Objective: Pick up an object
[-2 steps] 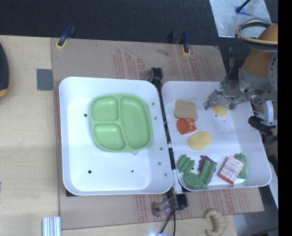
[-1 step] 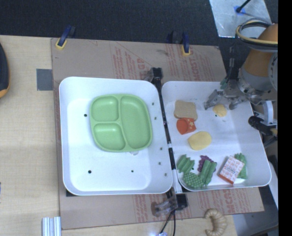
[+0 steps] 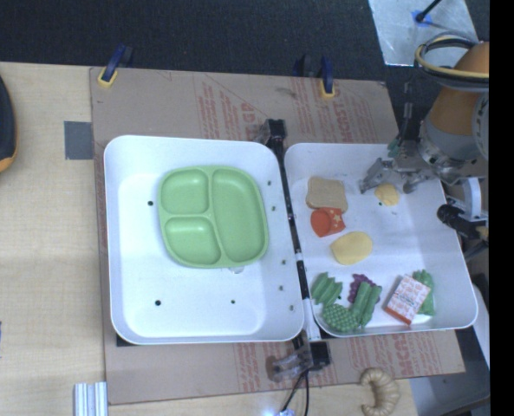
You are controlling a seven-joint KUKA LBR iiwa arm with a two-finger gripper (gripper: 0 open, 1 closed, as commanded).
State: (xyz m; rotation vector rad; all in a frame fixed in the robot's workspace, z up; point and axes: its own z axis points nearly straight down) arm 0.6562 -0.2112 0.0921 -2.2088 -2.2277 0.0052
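Currently end effector [image 3: 396, 173] spread apart near right bin [image 3: 447, 258] far rim, above yellow piece [image 3: 387, 195].

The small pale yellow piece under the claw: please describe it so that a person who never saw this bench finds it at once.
Look at the right bin, the one full of toy food, and go to its far end where the claw hangs. The small pale yellow piece lies just below the claw. It is much smaller than the yellow potato-like lump nearer the middle, and paler.
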